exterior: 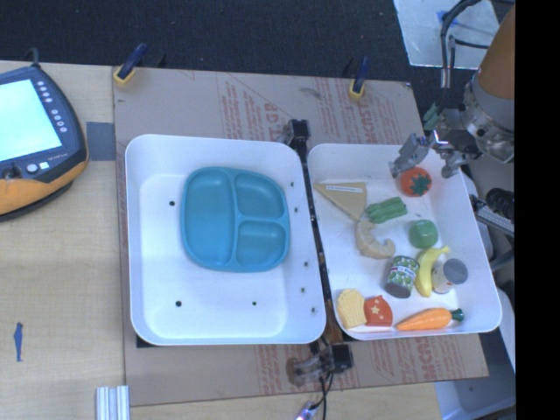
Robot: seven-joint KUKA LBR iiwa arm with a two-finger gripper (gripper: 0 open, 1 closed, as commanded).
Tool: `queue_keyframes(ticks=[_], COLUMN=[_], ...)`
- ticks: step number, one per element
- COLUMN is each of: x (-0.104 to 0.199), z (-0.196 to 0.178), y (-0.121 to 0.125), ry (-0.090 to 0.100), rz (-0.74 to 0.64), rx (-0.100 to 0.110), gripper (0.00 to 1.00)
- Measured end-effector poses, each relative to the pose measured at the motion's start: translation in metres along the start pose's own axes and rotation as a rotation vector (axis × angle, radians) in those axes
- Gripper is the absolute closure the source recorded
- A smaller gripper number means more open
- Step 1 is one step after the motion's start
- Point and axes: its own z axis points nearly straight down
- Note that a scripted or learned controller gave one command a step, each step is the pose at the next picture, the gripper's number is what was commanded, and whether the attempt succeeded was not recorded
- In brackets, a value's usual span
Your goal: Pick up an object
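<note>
From my seat, the end effector (430, 156) sits over the far right corner of the right bin (486, 261), with its two grey fingers spread apart and nothing between them. I read it as released.

The thing nearest it is the tomato (416, 182), a small round red piece with a green top, lying in that same far corner of the bin. It lies just below the gap between the fingers in the picture, slightly toward the left finger, so the move I would expect turns on a short drop, not a sideways reach. I cannot tell from this slanted view how high the fingers are above it. Being round, the tomato has no long axis to line up with, so finger heading should matter little. It looks smooth and might roll or squirt out if pinched off centre.

Its neighbours are close. A green pepper (386, 209) lies just beside it toward the bin's middle, long axis running roughly left to right, and a green lime (423, 233) sits nearer the camera. Further forward are a banana (428, 271), a small can (402, 276) and a carrot (426, 320) along the near wall.

The left bin (140, 261) holds a blue divided plate (234, 220), well apart from all this.
</note>
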Motion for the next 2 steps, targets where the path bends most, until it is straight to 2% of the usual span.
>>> queue_keyframes(ticks=[1,2], x=[-0.048,-0.076], z=[0.098,0.187], y=[-0.021,0.014], ry=[-0.001,-0.004], rz=[0.000,0.000], rx=[0.001,-0.007], gripper=[0.00,0.00])
